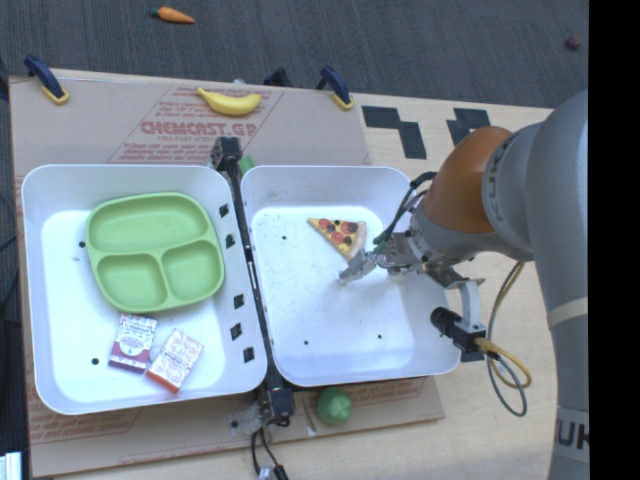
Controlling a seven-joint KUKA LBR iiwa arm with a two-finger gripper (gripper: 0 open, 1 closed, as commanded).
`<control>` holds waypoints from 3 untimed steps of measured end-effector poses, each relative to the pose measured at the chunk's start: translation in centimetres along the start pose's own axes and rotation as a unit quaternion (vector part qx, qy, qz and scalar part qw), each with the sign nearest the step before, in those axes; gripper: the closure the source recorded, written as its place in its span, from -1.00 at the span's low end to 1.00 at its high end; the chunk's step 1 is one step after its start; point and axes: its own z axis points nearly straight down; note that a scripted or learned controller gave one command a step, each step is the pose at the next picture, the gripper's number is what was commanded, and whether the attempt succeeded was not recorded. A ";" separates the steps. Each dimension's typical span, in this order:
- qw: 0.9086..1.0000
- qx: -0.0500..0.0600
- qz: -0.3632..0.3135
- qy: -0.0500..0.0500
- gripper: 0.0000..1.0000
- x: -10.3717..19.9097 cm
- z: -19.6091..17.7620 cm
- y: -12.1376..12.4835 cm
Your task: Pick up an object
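Pizza slice [337,233] lies toward the far side of the right bin [330,363], and I've got the gripper [354,268] low just beside its near-right edge, fingers spread and unloaded, presumably to straddle it.

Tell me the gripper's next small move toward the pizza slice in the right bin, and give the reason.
Probably a short shift up-left in the view and then down: the two-finger gripper sits just below-right of the triangular toy pizza slice on the floor of the right white bin, and nothing lies between its fingers.
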 end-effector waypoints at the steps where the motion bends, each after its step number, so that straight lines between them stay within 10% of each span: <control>1: 1.000 0.000 -0.001 0.000 -1.00 0.0 0.0 -2.2; 2: 1.000 -0.002 0.000 0.000 -1.00 2.8 -0.1 6.0; 3: 1.000 -0.001 -0.001 0.001 1.00 2.8 -1.1 6.0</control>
